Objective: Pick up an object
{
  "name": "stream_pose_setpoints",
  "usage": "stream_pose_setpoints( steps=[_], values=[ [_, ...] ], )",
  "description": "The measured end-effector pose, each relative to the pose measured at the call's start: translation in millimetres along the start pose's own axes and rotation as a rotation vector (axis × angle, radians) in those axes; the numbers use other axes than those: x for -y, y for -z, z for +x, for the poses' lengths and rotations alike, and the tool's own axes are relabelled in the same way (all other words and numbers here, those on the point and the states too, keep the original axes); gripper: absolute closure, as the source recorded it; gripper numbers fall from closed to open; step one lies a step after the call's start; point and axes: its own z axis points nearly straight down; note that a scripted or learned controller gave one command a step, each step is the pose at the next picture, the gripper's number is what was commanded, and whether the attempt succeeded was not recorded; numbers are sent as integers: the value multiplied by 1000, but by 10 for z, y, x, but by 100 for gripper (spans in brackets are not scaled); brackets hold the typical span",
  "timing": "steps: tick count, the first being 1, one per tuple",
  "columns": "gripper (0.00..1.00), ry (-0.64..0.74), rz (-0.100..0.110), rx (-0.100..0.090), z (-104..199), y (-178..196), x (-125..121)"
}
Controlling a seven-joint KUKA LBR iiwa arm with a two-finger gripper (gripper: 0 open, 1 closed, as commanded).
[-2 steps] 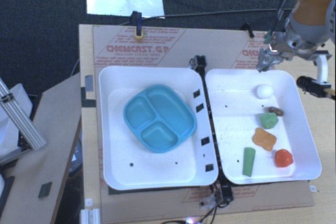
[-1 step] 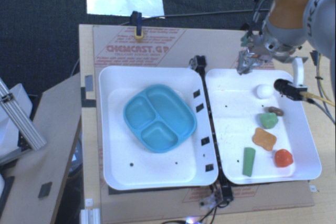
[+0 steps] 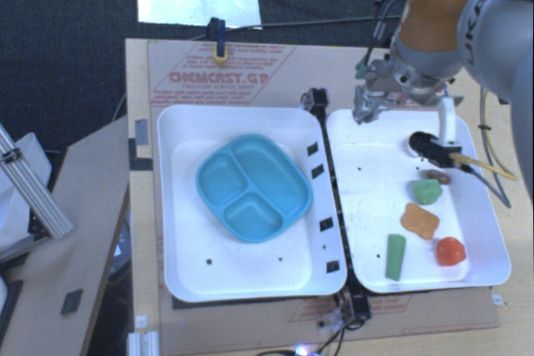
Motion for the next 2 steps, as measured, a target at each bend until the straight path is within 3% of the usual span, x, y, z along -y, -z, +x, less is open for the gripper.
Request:
stream_pose_setpoints(
  steps=[2],
  values=[
    [100, 1, -1, -1, 986, -19, 153]
  ],
)
